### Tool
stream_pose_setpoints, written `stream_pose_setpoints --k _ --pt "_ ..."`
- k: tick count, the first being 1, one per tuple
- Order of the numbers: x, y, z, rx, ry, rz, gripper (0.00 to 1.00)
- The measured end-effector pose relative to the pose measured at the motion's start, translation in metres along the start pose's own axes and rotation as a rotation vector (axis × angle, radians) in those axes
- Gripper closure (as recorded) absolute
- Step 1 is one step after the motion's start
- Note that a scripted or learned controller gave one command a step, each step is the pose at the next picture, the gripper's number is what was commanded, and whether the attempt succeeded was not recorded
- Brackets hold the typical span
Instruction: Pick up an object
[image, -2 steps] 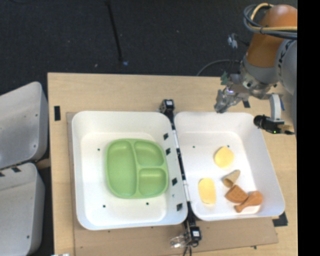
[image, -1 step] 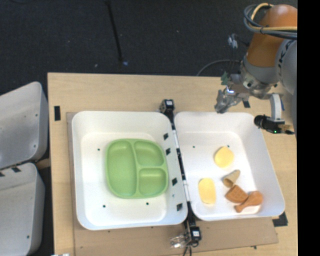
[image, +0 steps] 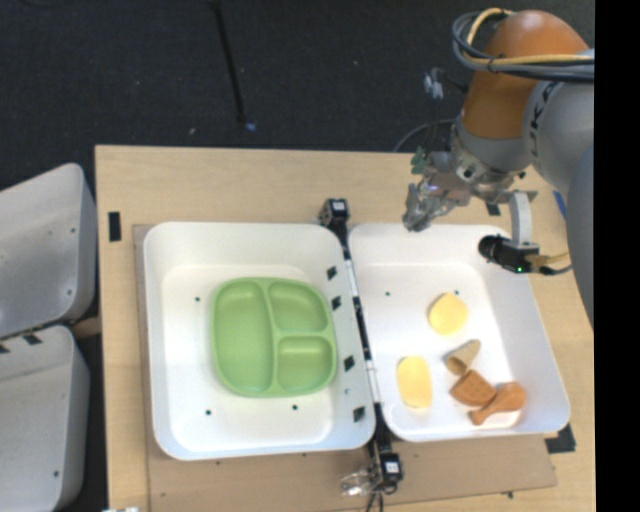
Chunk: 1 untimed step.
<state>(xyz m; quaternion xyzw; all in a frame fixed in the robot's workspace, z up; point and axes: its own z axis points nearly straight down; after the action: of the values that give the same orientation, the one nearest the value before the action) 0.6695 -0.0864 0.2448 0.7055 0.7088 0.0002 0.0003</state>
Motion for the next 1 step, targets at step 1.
stream_pose_setpoints --k 1 --pt "0.0484 -0.0142 0.0091 0.002 0.0 0.0 1.0"
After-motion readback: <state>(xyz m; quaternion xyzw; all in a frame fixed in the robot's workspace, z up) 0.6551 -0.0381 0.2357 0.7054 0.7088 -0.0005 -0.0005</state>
